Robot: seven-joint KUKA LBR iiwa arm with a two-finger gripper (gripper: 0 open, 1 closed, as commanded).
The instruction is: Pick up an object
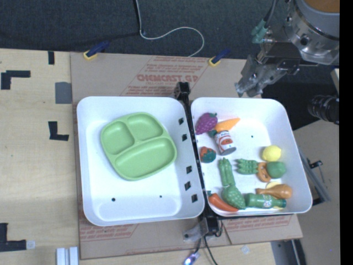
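Note:
My gripper (251,86) hangs above the far rim of the right bin (292,142), over the cardboard just behind it, and carries nothing that I can see. The right bin holds several toy foods: purple grapes (206,122), a carrot (228,123), a small red-labelled can (224,142), a red and green strawberry (207,154), a long green vegetable (225,171), a yellow lemon (271,153), a green lime (277,169), a brown drumstick (277,190) and a green bottle (266,202). All lie well below and in front of the gripper.
The left bin (88,164) bears a green divided plate (139,145). Black clips (187,142) join the two bins along the middle. Both bins rest on a cardboard sheet (160,73). A white cable (165,35) loops across the dark backdrop.

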